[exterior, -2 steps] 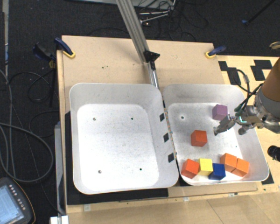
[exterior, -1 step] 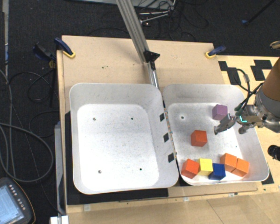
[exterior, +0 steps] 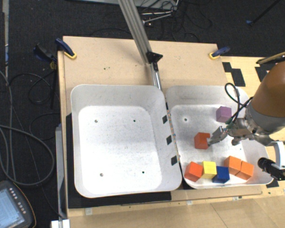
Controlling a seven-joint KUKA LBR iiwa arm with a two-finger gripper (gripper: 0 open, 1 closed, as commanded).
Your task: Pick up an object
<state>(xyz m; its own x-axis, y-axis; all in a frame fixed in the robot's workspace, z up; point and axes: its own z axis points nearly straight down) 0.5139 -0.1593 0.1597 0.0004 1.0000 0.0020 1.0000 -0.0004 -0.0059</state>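
The pincer (exterior: 217, 135) is low in the right bin (exterior: 190, 96), just beside the red block (exterior: 202, 140); I cannot tell its state.

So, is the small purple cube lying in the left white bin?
No, the small purple cube lies in the right white bin, near its far side, above the red-orange cube.

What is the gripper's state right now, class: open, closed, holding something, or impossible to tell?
Gripper: cannot be told; it sits just right of the red-orange block in the right bin.
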